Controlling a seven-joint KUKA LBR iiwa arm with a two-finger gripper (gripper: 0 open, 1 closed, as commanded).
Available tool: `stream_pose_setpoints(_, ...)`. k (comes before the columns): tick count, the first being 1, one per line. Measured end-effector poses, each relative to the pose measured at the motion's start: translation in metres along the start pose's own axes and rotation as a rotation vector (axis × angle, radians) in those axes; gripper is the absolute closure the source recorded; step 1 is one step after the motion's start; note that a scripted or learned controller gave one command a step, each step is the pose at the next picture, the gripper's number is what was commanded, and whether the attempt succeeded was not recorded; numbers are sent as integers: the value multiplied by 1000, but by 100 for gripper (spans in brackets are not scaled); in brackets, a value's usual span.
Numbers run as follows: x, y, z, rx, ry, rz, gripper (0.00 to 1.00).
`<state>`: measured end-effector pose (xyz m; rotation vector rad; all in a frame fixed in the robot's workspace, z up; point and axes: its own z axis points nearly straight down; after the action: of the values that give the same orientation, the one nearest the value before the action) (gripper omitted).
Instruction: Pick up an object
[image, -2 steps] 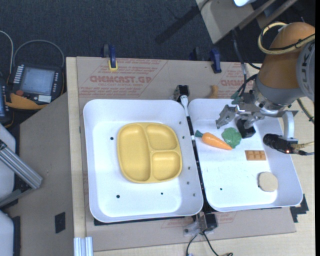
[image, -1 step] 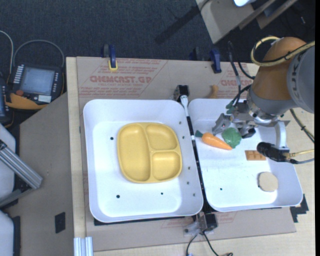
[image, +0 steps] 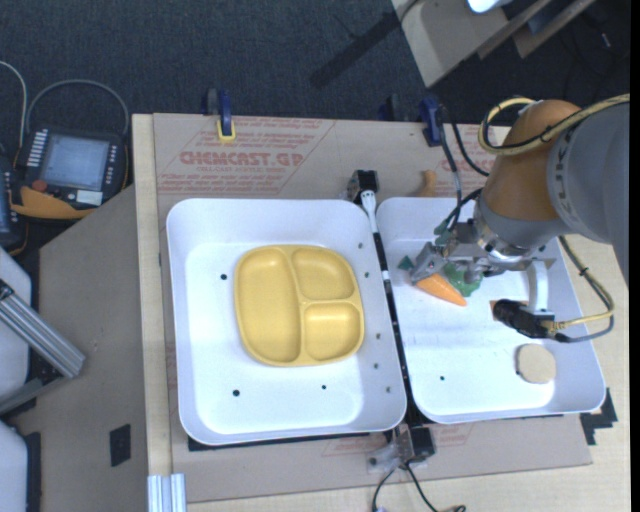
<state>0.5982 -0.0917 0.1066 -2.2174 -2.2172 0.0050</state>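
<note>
Gripper (image: 447, 268) low over carrot (image: 443, 288), right of centre in right bin (image: 470, 400); finger state impossible to tell. Nothing lifted yet; grasp and raise remaining.

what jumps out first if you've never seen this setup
The yellow divided plate in the middle of the left bin. Next, the grey and orange arm reaching into the right bin, its gripper low over an orange carrot with green beside it.
</note>
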Motion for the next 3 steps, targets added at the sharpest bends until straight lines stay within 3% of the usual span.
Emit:
stream_pose_setpoints(1,-1,1,-14,-7,-2,1,100)
stream_pose_setpoints(3,-9,1,-100,-13,-3,-1,100)
